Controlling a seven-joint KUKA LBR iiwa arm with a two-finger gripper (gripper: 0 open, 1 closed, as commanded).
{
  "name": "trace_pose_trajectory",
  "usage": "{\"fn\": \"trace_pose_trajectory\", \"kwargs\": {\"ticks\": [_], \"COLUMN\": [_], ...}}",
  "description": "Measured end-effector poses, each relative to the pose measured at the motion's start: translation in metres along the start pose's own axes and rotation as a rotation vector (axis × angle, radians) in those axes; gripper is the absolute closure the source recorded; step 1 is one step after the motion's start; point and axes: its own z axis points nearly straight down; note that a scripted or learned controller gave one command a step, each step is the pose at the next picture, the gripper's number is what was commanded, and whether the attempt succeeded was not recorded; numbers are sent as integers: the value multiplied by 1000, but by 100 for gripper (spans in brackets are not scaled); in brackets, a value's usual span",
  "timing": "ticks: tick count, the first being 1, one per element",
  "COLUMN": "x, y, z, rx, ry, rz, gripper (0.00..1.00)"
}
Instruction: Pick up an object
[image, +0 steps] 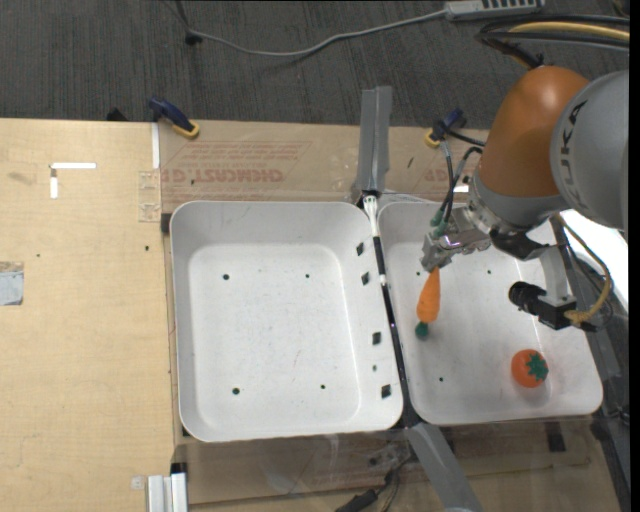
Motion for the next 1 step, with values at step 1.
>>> {"fn": "trace_pose_trajectory", "kwargs": {"ticks": [1], "x": [0], "y": [0], "z": [0], "rx": [1], "ry": [0], "rz": [-1], "gripper": [0]}}
